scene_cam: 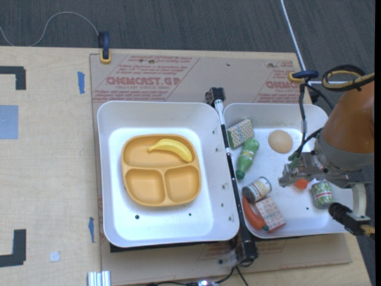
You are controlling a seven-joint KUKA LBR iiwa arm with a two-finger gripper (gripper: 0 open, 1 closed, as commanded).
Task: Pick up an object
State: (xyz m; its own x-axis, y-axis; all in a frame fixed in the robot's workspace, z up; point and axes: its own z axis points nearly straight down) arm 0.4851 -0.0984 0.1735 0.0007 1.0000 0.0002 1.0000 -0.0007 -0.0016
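The right bin (271,113) holds a green bottle (246,157), a tan egg-shaped ball (280,141), a patterned box (240,132), a small can (258,189), a carrot (252,214) under a second speckled box (271,213), and a green-labelled can (322,193). My gripper (293,176) hangs low over the right part of this bin, just left of the green-labelled can. A small red-orange thing (301,184) shows right beside its tip; whether it is between the fingers is hidden.
In the left bin (113,177) sits an orange three-part plate (161,170) with a banana (171,149) in its top section. The arm's grey and orange body (351,130) covers the right bin's far right side. Clamps and cables lie behind the bins.
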